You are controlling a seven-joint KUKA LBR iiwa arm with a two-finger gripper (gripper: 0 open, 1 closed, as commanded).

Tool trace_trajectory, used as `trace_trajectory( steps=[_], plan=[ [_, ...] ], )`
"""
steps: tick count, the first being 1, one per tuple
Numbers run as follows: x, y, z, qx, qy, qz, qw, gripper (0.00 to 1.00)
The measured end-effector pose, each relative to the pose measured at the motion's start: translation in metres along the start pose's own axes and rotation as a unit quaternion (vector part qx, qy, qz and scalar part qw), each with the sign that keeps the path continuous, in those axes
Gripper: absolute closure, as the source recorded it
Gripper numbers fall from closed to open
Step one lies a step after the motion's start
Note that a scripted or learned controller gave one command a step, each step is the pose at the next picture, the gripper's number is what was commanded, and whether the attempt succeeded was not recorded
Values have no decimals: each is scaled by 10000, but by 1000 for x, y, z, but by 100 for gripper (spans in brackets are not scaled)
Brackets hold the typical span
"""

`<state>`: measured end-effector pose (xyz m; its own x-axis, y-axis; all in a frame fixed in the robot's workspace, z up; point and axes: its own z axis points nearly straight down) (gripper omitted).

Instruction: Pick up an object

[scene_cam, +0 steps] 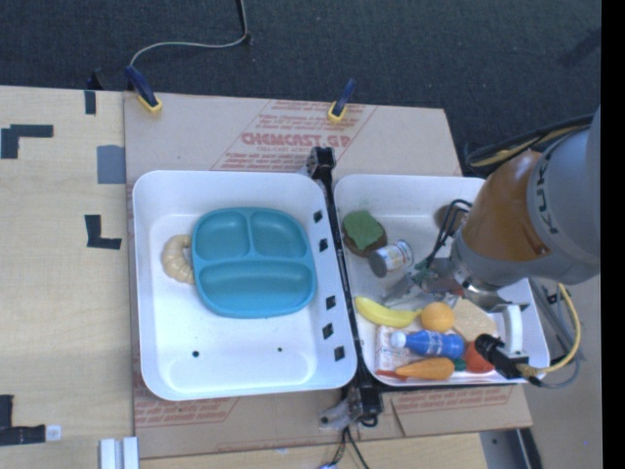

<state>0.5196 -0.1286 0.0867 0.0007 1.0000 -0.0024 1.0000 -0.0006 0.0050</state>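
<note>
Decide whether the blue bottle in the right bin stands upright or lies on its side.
On its side: the small blue plastic bottle stretches lengthwise across the right white bin's floor, white cap pointing left.

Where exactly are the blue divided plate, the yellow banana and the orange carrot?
blue divided plate (254, 262), camera view, its large lower compartment.
yellow banana (384, 312), camera view, middle of its curve.
orange carrot (426, 368), camera view, its thick middle.
</note>
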Motion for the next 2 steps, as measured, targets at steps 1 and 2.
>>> trace_trajectory(
  steps=[1,2],
  plan=[
    [23,40,0,-3,5,-13,10000,0],
    [53,33,-98,23,12,-11,10000,0]
  ],
)
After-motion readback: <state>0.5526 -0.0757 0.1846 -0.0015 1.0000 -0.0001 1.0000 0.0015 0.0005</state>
